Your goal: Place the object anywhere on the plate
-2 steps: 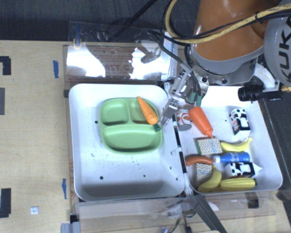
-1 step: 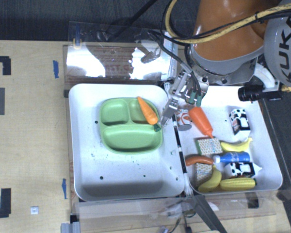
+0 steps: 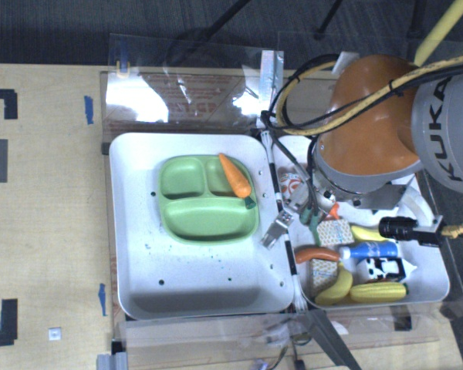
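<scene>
On the bench, left to right:
Left bin (image 3: 131,230): a green divided plate (image 3: 208,199) is seen lying in its upper middle part.
Carrot (image 3: 235,176): it is laid slantwise on the plate's upper right compartment, its green end at the plate's right rim.
Gripper (image 3: 276,230): it is seen low over the rim between the two bins, just right of the plate; whether it is open or closed cannot be told, and nothing is seen in it.
Right bin (image 3: 436,280): a sausage (image 3: 316,253), a banana (image 3: 336,286), a blue-capped bottle (image 3: 370,250) and a corn cob (image 3: 380,290) are crowded under the arm (image 3: 370,122).
</scene>
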`<action>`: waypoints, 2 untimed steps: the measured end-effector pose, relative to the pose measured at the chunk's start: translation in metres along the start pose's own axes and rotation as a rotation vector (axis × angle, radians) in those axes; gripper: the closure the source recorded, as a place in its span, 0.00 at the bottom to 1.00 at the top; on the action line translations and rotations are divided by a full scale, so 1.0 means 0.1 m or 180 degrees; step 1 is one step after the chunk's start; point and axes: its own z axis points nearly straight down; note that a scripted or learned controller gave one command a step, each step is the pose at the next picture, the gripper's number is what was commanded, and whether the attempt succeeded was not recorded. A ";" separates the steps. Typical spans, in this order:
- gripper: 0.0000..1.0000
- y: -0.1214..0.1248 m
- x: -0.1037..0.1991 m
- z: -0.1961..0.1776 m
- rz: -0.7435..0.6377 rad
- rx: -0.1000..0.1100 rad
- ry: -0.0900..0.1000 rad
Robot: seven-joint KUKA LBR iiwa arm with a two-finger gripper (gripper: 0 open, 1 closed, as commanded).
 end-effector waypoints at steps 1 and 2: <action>0.00 0.89 -1.07 0.05 0.0612 -0.0005 -0.0009; 0.00 0.89 -1.07 0.05 0.0610 -0.0005 -0.0008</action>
